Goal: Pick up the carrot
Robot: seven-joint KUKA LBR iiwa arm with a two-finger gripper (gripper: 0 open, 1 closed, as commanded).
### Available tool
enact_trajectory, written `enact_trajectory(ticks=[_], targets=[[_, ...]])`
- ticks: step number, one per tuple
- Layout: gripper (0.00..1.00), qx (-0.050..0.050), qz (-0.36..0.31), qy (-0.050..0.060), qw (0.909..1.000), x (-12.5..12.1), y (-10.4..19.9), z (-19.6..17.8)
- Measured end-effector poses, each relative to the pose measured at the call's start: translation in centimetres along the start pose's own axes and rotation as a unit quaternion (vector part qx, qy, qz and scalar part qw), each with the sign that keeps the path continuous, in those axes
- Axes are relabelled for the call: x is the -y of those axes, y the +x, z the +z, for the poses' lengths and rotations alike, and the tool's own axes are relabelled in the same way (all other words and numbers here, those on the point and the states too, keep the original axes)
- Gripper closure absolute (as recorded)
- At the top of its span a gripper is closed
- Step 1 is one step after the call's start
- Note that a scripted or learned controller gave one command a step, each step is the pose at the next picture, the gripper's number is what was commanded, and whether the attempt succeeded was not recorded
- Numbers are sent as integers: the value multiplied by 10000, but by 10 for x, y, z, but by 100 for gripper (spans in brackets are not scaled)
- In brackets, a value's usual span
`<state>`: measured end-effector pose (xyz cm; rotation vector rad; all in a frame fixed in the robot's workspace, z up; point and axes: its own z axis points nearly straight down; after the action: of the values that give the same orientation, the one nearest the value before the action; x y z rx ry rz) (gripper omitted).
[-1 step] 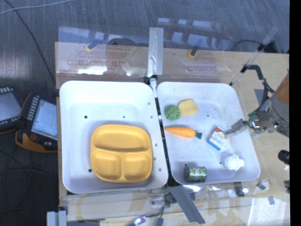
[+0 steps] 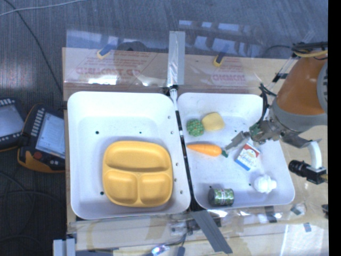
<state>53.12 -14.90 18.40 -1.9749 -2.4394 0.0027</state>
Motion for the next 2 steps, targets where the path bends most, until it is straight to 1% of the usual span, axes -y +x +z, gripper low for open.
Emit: enact_trajectory(ticks=[1, 2], targets=[[0, 4, -1595, -11, 9872, -43, 34, 87], [100, -8, -1599, -13, 9871, -44, 36, 79]])
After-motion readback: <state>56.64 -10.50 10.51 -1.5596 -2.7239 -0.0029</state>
